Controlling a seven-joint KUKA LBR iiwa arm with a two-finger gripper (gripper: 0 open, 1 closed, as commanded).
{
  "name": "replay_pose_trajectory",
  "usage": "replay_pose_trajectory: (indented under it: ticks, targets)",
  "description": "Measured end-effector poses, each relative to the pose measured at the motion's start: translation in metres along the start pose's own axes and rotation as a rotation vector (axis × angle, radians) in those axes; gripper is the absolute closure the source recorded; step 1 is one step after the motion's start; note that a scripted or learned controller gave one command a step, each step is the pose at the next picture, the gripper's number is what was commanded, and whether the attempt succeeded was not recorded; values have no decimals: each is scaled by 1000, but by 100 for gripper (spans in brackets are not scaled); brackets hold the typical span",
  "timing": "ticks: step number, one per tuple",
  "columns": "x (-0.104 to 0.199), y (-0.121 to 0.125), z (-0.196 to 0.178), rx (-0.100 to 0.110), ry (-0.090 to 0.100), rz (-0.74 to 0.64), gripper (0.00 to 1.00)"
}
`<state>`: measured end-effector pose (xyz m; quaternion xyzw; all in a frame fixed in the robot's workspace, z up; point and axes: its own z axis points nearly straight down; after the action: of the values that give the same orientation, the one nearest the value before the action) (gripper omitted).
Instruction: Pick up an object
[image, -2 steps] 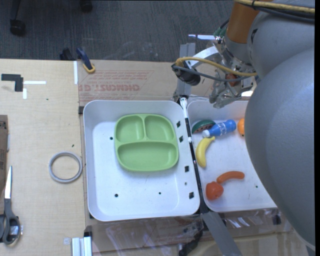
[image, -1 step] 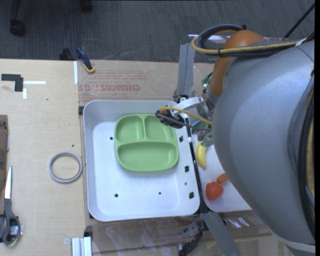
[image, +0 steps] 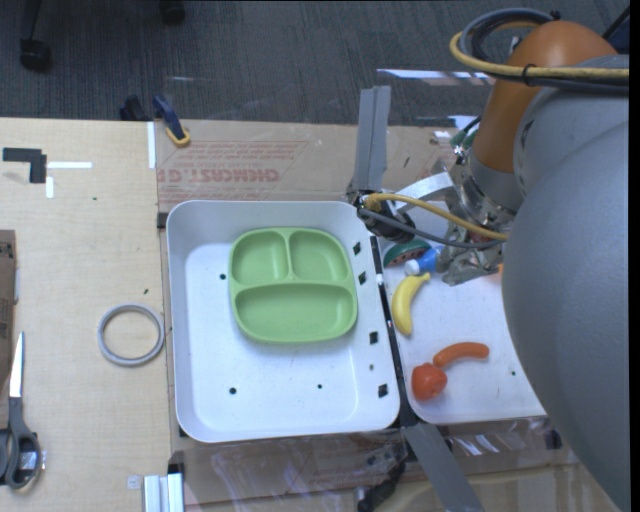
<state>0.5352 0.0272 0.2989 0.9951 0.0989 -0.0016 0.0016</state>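
The right bin (image: 500, 395) holds a yellow banana (image: 404, 301) near its left wall. An orange sausage-shaped toy (image: 462, 352) and a red round toy (image: 429, 380) lie toward its front. A small blue and white object (image: 421, 262) and a teal item (image: 404, 250) sit at the bin's back left. My gripper (image: 468, 262) hangs low over the back of this bin, just right of the blue object and above the banana. The grey arm hides much of the bin's right side.
The left bin (image: 185, 330) carries a green divided plate (image: 293, 285). On the bench to the left lie a grey tape ring (image: 131, 333) and scissors (image: 18, 440). A blue and yellow clamp (image: 172, 122) rests behind the bins. Yellow cable (image: 440, 208) loops beside the wrist.
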Motion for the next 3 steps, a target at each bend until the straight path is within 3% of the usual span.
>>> replay_pose_trajectory:
  ticks: [1, 2, 3]
  targets:
    - [58, 5, 45, 1, -2, -1, 100]
    - [-6, -20, 63, 2, -3, -74, 100]
    - [-7, 3, 34, 1, -3, -120, 100]
